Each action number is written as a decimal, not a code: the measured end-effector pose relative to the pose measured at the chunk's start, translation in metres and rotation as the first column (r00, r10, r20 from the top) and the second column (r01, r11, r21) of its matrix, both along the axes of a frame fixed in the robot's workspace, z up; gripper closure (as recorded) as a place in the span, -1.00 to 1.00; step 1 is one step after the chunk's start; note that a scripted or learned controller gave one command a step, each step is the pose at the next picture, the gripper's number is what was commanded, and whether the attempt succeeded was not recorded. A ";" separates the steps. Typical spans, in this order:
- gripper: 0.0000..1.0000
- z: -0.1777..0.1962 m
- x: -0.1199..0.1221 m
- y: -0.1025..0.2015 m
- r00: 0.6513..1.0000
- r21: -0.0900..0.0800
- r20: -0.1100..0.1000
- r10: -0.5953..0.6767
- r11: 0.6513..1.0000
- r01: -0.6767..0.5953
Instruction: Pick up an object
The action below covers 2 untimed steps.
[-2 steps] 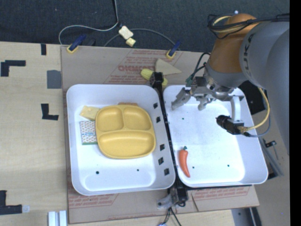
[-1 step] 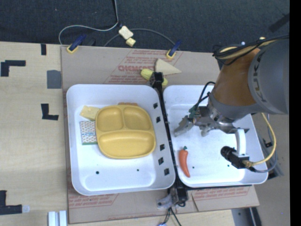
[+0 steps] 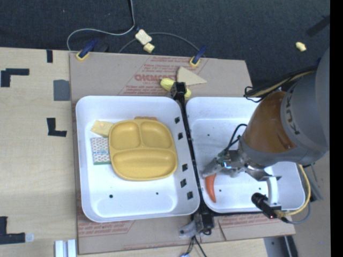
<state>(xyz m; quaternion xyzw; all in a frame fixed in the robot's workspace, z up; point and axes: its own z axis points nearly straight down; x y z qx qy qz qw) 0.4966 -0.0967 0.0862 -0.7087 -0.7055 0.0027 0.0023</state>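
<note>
An orange carrot-like object [image 3: 210, 188] is lying on the floor of the right bin [image 3: 289, 194], close to that bin's left wall and toward its near edge. Its long axis is running roughly far to near, with a slight lean; the far end looks broader and is sitting under a grey-tipped part of the arm, while the near end is tapering toward the bin's near-left corner.

The hand [image 3: 224, 164] is hanging over the left half of the right bin, just to the right of and slightly beyond the orange object's far end. Whether it is touching the object cannot be told, because the wrist and cabling are crowding that spot. Nor can it be told whether the hand is clenched or released; the object is not visibly between anything. The arm's orange band [image 3: 268, 130] is showing above the wrist, with the grey body reaching in from the right.

In the left bin [image 3: 88, 197] a yellow divided plate [image 3: 143, 149] is lying flat, filling much of the middle. A small patterned card [image 3: 99, 150] is resting just beside the plate's left edge, and a pale yellow piece [image 3: 101, 127] is lying just beyond it, partly tucked against the plate. Both bins are sitting side by side on a brown cardboard sheet [image 3: 155, 74] on the worktop [image 3: 32, 159].
</note>
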 end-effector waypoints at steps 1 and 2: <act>1.00 0.014 0.003 0.003 1.000 0.003 0.004 0.004 1.000 -0.004; 1.00 0.108 0.054 -0.052 1.000 -0.006 0.019 0.003 1.000 -0.003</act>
